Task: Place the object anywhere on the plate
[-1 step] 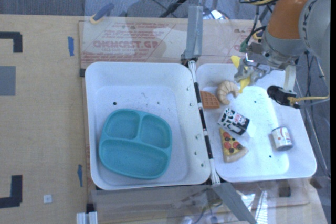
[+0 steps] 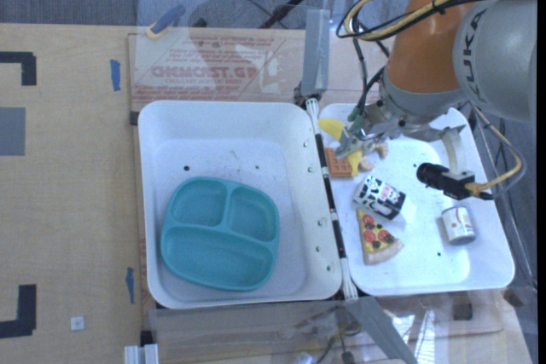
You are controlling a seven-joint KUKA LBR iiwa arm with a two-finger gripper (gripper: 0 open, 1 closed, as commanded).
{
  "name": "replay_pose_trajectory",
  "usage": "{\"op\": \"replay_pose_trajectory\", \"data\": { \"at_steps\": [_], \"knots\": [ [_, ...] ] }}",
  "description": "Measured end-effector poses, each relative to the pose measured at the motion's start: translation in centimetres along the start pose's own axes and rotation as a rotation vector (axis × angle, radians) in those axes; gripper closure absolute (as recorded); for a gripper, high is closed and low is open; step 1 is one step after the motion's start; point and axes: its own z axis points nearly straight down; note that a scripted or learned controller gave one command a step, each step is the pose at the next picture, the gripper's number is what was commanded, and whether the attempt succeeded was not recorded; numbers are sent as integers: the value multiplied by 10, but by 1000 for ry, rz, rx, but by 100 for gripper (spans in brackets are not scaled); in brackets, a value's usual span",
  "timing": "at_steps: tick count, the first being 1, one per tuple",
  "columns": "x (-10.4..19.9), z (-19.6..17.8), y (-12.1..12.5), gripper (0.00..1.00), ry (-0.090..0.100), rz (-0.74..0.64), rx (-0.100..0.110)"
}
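A teal plate [image 2: 220,234] with three compartments lies in the left bin [image 2: 171,132], with nothing on it. My gripper [image 2: 357,144] is down in the back left part of the right bin [image 2: 486,268]. It hangs just above an orange waffle-like piece [image 2: 340,167] and beside a yellow toy [image 2: 331,130]. The arm's wrist hides what is directly under the gripper.
In the right bin there are also a black-and-white spotted carton [image 2: 380,198], a pizza slice toy [image 2: 377,237] and a small can [image 2: 458,224]. A ridge between the two bins [image 2: 328,200] separates them. A clear sheet and a metal post [image 2: 316,55] stand behind the bins.
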Motion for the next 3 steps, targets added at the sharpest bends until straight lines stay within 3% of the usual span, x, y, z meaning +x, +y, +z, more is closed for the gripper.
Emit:
{"op": "replay_pose_trajectory", "data": {
  "at_steps": [1,2,3],
  "knots": [
    [99,1,-23,100,-1,132,1],
    [190,3,-32,100,-2,-19,2],
    [189,3,-32,0,-2,-17,1]
  ]
}}
